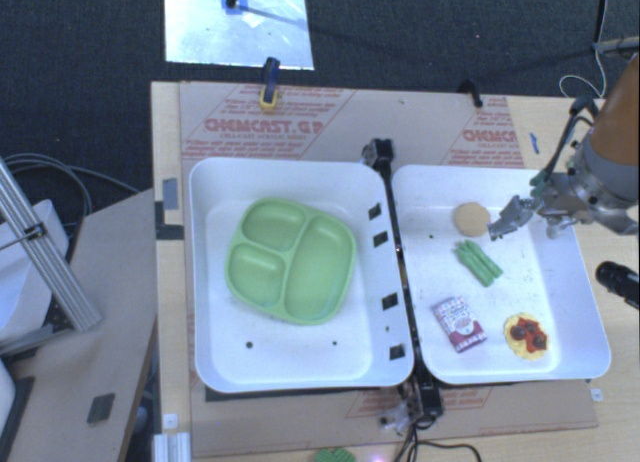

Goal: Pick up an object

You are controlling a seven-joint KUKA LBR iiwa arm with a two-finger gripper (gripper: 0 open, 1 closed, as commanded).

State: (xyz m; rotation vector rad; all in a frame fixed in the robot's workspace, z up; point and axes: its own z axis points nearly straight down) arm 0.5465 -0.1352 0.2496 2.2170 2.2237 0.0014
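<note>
The gripper [512,216] hovered over the right bin [590,295], just beside the bun [471,218]; whether its fingers were spread or pressed together could not be told. No object was seen between them. The bun was probably the target. For a sound grasp: centre over the bun, descend vertically, and keep off the green stalks [479,262] nearby.

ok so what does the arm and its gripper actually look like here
The arm comes in from the view's right: a rounded grey body with an orange band above the wrist. Thin pale cables loop beside that upper part. At its end sits the gripper, a small assembly of grey metal with darker parts, tapering to slim fingers. The picture is too coarse for any markings to be read.
</note>
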